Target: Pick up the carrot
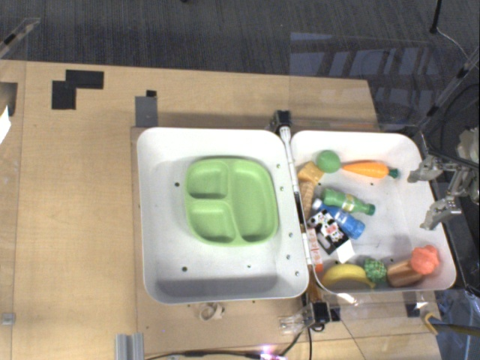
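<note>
Right white bin [390, 145]: carrot [366, 169] beside green ball [328, 160], bottles [347, 203] below, fingers [437, 193] apart, holding nothing.

So on my bench there are two white bins side by side. The left bin [154, 223] has a green divided plate [229, 199] sitting flat in the middle, three compartments. The right bin [405, 145] is the messy one. Up top there's a green ball [328, 160], with an ice cream cone [308, 177] just below and left of it. Under that a green bottle [348, 202] lies on its side, and a blue bottle [346, 223] lies next to a black-and-white box [327, 232]. Along the bottom edge: a banana [346, 275], something green like broccoli [374, 269], a brown sausage-looking thing [403, 274], and a pinkish-orange lump [425, 259].
</note>
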